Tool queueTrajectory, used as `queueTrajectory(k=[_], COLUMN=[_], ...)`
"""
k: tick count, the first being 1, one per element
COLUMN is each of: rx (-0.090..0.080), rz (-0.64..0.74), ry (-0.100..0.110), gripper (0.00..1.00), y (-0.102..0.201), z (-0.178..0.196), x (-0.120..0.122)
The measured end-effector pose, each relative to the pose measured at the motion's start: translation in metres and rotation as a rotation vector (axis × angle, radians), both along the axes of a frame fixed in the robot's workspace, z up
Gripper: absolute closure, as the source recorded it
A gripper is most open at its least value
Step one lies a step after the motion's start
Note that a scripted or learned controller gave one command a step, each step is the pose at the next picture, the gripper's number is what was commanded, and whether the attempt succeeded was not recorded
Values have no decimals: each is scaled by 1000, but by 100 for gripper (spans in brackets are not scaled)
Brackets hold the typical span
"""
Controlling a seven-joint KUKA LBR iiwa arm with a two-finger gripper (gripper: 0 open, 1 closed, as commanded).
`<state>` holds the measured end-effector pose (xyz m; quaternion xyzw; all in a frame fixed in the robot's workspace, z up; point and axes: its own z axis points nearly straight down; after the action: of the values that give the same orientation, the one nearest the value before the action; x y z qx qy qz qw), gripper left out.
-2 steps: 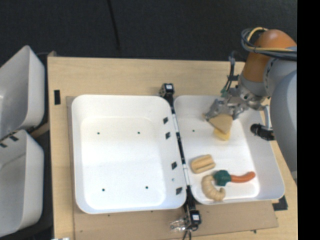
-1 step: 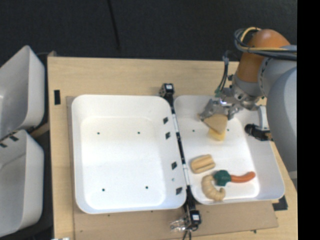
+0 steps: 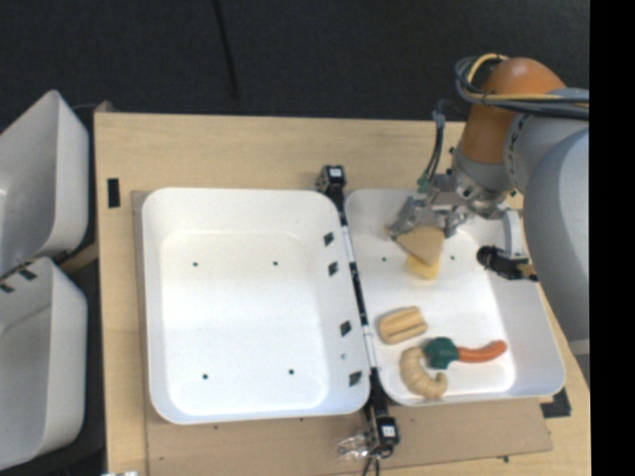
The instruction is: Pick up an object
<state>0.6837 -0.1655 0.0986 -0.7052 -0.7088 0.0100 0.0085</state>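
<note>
You see the end effector (image 3: 429, 218) low in the right bin (image 3: 521, 365), its state you cannot tell, cheese wedge (image 3: 425, 252) just beneath, bread roll (image 3: 402, 324), croissant (image 3: 421, 374), carrot (image 3: 466, 352) nearer you.

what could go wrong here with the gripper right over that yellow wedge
1. The gripper sits at the top edge of the cheese wedge, not over its middle, so closing there might clip a corner and flick it away.
2. The wedge lies near the right bin's back wall, so a nudge may jam it there.
3. The bread roll lies close below; a sliding wedge could bump it.
</note>
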Motion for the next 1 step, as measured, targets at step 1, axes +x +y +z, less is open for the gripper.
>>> queueTrajectory(k=[1], rx=[0], rz=[-5], ry=[-26], gripper=[0], y=[-5], z=[3], x=[-25])
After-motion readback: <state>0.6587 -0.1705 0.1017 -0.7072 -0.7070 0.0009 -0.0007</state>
